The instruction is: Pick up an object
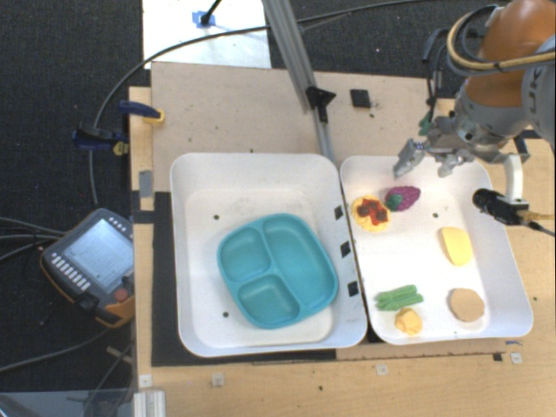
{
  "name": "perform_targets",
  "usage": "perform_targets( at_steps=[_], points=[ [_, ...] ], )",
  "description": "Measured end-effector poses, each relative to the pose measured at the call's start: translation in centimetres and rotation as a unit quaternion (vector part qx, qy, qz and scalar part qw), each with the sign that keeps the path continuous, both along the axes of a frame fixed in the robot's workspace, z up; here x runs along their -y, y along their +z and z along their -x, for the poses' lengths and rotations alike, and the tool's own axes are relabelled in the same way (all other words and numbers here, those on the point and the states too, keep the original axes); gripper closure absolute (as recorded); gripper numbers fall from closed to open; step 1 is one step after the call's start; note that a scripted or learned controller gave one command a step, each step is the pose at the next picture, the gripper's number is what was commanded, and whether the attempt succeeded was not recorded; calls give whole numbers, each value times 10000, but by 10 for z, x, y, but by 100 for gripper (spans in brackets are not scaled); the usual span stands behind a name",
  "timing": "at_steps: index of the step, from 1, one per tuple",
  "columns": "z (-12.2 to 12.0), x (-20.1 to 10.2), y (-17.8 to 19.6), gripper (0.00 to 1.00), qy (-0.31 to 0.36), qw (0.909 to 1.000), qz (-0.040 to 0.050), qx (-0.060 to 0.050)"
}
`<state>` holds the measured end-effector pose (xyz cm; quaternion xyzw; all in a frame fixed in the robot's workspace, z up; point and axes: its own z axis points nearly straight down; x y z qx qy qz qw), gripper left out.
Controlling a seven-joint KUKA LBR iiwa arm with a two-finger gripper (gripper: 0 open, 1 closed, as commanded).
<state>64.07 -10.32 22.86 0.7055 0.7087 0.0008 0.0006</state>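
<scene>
You have the grey arm with the orange band reaching in from the upper right of the frame, and its two-finger gripper (427,157) hangs over the top edge of the right-hand shallow white bin (508,259), fingers spread apart with nothing between them. That posture suits a descent, since open fingers can straddle a piece before closing. The nearest candidates sit just below and left of it: a purple bunch of toy grapes (402,198) and, touching or nearly touching it on the left, a round yellow toy pizza with red topping (371,213). Because those two lie so close together, you should expect a finger to land on the neighbour if the grapes are the target. The other pieces are spaced out and look easier to take singly: a pale yellow wedge-shaped piece (455,245) at centre right, a round tan cookie-like disc (466,304) at lower right, a green bean-pod toy (399,297) near the bottom, and a small yellow lumpy piece (408,321) just under it. The left-hand white bin (195,233) holds a teal plastic divided tray (276,269), which looks like the place for a picked item. I judge the pick not yet begun, as the gripper stands above the pieces and touches none.
</scene>
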Motion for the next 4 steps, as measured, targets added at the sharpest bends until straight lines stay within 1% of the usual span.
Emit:
perform_targets(
  at_steps=[1, 2, 3, 4],
  points=[
    [-3, 7, -44, 0, -17, 10000, 6, -12],
    [-3, 5, -85, 0, -19, 10000, 5, -11],
    [-7, 6, -129, 0, -25, 10000, -4, 29],
    [-10, 5, -113, 100, -19, 10000, -6, 74]
  ],
)
